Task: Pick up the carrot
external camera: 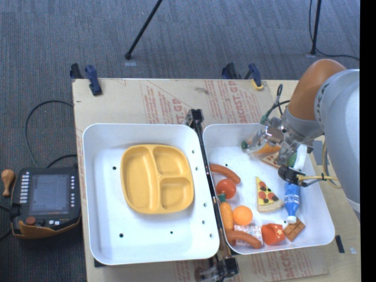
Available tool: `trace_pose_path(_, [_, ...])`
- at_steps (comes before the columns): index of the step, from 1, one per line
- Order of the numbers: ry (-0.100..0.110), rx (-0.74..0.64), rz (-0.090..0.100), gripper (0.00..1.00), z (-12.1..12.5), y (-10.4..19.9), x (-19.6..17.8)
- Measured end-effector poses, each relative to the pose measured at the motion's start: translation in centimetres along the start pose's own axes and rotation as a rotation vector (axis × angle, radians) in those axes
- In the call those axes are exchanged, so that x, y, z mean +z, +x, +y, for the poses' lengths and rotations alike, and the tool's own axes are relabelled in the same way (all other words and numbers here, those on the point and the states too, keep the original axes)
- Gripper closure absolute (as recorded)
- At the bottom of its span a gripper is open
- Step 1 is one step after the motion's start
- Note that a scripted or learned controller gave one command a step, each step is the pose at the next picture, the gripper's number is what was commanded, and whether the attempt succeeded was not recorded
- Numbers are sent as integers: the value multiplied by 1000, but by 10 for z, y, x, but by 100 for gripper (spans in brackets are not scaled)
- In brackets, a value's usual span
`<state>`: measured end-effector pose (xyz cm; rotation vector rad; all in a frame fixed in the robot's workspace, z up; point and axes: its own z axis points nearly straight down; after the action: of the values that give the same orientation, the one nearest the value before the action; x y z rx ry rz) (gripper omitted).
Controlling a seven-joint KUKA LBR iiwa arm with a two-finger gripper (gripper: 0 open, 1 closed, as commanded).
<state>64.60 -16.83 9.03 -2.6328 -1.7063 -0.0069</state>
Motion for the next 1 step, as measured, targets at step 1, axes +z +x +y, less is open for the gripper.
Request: trace_pose_path(1, [-4,-7,-5,100,1,0,-11])
